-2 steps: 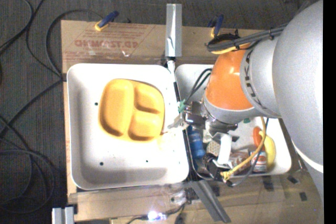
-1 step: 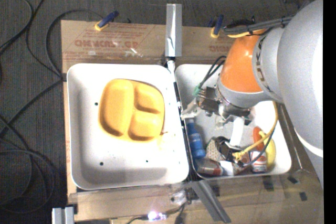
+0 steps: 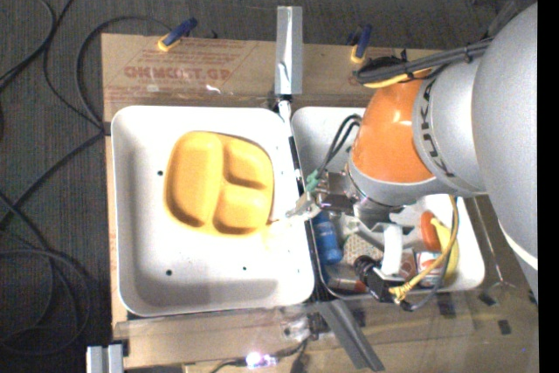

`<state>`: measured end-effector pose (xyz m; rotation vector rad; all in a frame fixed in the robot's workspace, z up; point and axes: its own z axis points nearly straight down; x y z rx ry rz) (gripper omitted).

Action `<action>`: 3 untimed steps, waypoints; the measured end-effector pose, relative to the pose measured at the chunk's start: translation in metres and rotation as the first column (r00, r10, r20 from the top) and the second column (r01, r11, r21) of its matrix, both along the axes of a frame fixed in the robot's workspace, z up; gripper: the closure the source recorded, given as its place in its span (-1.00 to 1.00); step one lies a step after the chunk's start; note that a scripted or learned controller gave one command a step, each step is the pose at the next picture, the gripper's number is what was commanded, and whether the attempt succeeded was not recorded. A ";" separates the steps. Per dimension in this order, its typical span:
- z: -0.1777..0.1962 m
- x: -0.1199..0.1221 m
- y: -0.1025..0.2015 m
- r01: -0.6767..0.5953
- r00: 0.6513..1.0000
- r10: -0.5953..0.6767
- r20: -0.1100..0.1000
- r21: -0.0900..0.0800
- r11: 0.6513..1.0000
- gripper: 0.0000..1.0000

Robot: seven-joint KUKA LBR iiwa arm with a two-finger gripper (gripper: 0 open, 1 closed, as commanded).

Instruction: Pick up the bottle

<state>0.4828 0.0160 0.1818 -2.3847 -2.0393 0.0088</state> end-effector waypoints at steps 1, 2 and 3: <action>0.000 0.060 -0.058 0.023 1.000 -0.023 0.002 -0.002 1.000 -1.00; 0.000 0.033 -0.007 -0.032 1.000 0.032 0.001 -0.001 1.000 -1.00; 0.000 0.000 -0.041 -0.097 0.995 0.097 0.001 0.000 0.995 -1.00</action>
